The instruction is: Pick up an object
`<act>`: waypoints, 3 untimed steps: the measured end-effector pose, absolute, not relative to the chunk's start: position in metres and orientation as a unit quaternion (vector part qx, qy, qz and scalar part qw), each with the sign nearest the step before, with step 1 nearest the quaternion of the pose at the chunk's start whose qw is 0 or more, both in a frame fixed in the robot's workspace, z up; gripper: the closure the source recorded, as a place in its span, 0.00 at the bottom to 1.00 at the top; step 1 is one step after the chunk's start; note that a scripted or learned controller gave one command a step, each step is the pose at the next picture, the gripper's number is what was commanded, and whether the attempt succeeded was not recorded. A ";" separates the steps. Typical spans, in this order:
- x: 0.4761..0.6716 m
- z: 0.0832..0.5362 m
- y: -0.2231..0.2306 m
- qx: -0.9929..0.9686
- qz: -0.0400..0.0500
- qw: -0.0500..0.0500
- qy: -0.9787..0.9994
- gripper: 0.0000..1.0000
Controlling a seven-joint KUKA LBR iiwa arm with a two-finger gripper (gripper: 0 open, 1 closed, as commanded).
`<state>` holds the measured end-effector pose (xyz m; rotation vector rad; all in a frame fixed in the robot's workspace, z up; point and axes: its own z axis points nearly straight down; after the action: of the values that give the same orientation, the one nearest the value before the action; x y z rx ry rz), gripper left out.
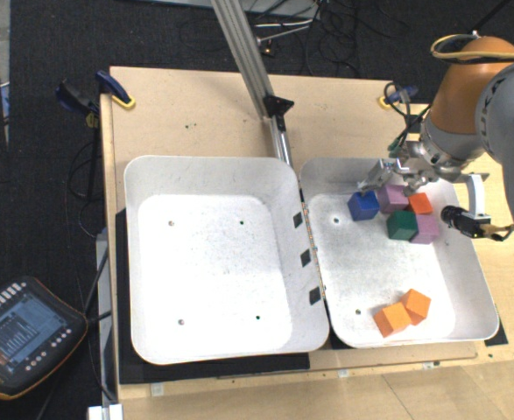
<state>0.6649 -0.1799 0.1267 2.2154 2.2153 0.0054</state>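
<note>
As the gripper [403,175] hangs over the right bin [467,274], its grip unreadable from this angle, a clean descent on one piece of the crowded block cluster [397,210], perhaps the outlying blue block [362,206], looks the surest pick.

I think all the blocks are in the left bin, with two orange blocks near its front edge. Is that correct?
Not quite: the blocks lie in the right bin, not the left bin. The camera view shows the two orange blocks near its front edge, and a cluster with a blue block and a green block further back, under the gripper.
</note>
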 end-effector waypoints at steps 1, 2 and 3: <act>0.669 0.126 -0.180 0.706 0.006 0.009 0.708 0.00; 0.671 0.137 -0.180 0.706 0.006 0.012 0.708 1.00; 0.672 0.187 -0.190 0.707 0.001 0.003 0.707 1.00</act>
<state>0.6724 -0.1895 0.1867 2.2166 2.2169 0.0043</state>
